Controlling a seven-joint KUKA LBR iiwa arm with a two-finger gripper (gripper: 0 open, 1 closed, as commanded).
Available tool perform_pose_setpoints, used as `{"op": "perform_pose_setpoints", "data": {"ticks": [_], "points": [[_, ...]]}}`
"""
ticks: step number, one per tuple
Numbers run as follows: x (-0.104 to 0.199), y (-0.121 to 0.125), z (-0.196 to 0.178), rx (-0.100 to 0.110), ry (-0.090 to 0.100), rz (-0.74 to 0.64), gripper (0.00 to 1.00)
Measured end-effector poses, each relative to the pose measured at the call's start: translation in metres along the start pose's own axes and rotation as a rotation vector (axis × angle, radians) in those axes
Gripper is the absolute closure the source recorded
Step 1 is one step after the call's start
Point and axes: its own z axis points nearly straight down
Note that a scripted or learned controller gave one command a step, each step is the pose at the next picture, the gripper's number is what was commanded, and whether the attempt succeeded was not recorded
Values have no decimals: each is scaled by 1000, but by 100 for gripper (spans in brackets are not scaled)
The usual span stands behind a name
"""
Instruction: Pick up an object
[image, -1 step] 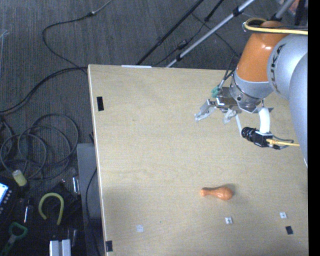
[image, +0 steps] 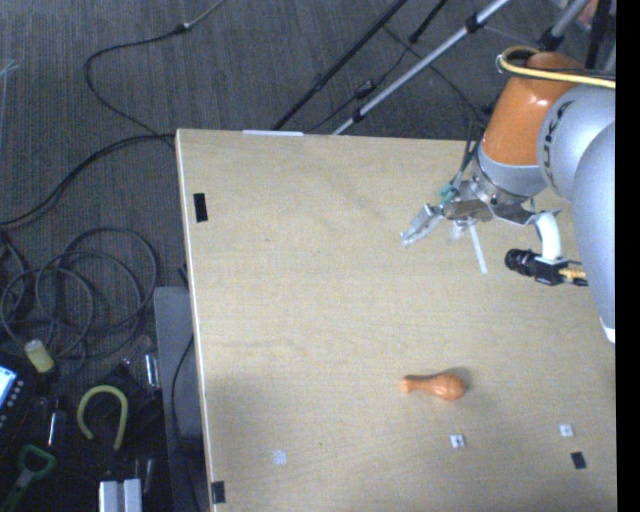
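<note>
- Counter (image: 300, 300): pale wood-coloured top, seen at a slant from above; its left edge runs down the middle-left of the view, its far edge across the top.
- Arm (image: 560, 120): grey with an orange band, reaching in from the right, over the far right part of the counter.
- Tool (image: 445, 228): hangs above the counter near its far right corner, pointing toward the left. Two thin pale fingers (image: 417, 230) are spread apart in a fork; nothing lies between them. Reads as open and holding nothing.
- Black fitting with a yellow tip (image: 542, 267): sits on the arm just right of the tool, by a white loop of cable.
- Orange object (image: 436, 385): small, pear-like, one rounded end and one narrow neck pointing left. Lies flat on the counter toward the near right part, well apart from the tool and nearer the viewer than it. Nothing touches it.
- Markers: a black tag (image: 200, 207) near the left edge toward the far corner; small pale and dark squares (image: 457, 440) on the near right part, just beyond the orange object.
- Floor (image: 80, 120): dark carpet left of the counter with looping black cables (image: 80, 290) and a green U-shaped piece (image: 103, 412) near the lower left.
</note>
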Motion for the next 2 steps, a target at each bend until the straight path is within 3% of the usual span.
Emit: {"op": "perform_pose_setpoints", "data": {"ticks": [1,2], "points": [[8,2,68,0,2,-107,0],[51,11,67,-1,3,-157,0]]}}
